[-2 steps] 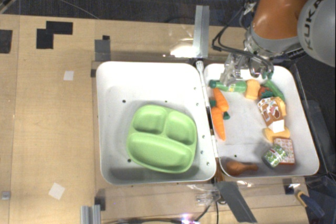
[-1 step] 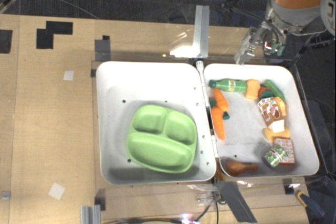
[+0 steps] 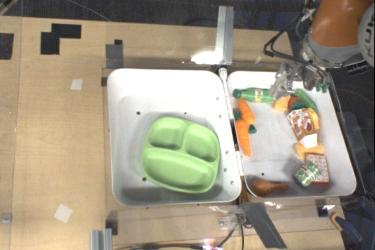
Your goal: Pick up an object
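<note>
At the upper right of the frame we see the gripper (image 3: 285, 86) low over the right bin (image 3: 345, 170), at the cap end of the green bottle (image 3: 256, 94). We cannot tell its state. Two carrots (image 3: 244, 123) lie just below the bottle.

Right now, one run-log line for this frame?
tool over right bin's far edge, by green bottle | grip: unclear | left bin: green tray
</note>
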`<state>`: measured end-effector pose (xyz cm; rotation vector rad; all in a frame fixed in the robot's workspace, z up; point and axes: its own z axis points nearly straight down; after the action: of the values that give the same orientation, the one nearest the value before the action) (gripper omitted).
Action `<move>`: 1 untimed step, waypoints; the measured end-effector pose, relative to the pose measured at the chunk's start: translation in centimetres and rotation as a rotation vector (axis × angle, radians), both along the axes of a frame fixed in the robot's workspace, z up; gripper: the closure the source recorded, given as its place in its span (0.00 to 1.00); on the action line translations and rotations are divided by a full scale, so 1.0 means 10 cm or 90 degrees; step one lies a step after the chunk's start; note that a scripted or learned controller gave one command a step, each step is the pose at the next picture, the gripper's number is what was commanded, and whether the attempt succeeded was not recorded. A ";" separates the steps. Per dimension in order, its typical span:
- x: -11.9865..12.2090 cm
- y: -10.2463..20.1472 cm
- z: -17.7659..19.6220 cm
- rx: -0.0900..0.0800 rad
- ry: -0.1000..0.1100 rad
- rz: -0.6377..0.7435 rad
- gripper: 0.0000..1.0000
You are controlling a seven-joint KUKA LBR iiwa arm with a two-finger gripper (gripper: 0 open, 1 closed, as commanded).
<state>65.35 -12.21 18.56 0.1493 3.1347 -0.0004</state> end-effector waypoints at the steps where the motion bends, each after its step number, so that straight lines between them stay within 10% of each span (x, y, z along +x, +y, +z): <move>1: -0.37 -0.41 -0.56 -0.001 -0.002 0.269 1.00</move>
<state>61.68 -16.32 12.97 -0.5118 3.0923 -0.0025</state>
